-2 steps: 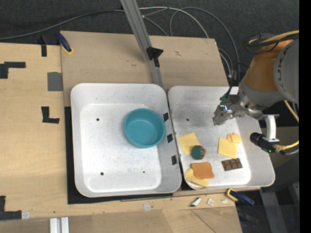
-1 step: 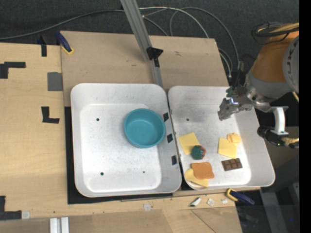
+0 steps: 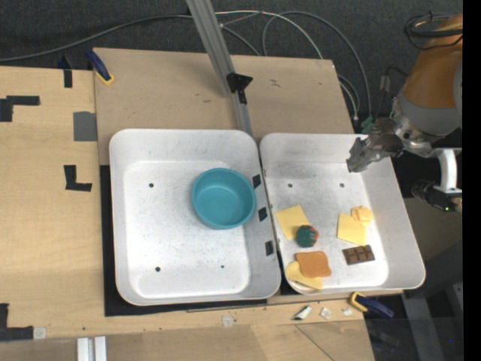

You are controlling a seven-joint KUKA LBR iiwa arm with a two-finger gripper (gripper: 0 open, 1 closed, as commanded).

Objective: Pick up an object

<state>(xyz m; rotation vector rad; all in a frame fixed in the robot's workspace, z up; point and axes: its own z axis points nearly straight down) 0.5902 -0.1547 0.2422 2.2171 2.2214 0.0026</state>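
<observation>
My gripper (image 3: 359, 158) hangs over the upper right part of the right bin (image 3: 316, 150), with nothing visible between its fingers. Below it, in the bin's lower half, lie several small items: a yellow square (image 3: 291, 219), a green ball (image 3: 305, 236), an orange toast-like piece (image 3: 313, 264) on a pale yellow slice (image 3: 297, 278), a yellow block (image 3: 353, 225) and a brown chocolate piece (image 3: 358, 256). A blue bowl (image 3: 222, 198) sits upright in the left bin (image 3: 143, 224).
A slanted metal pole (image 3: 218, 51) crosses above the bins' shared wall. Cables (image 3: 301, 28) trail across the dark floor behind the bench. Blue-and-yellow clamps sit at the board's top left (image 3: 101, 68) and bottom right (image 3: 370, 304).
</observation>
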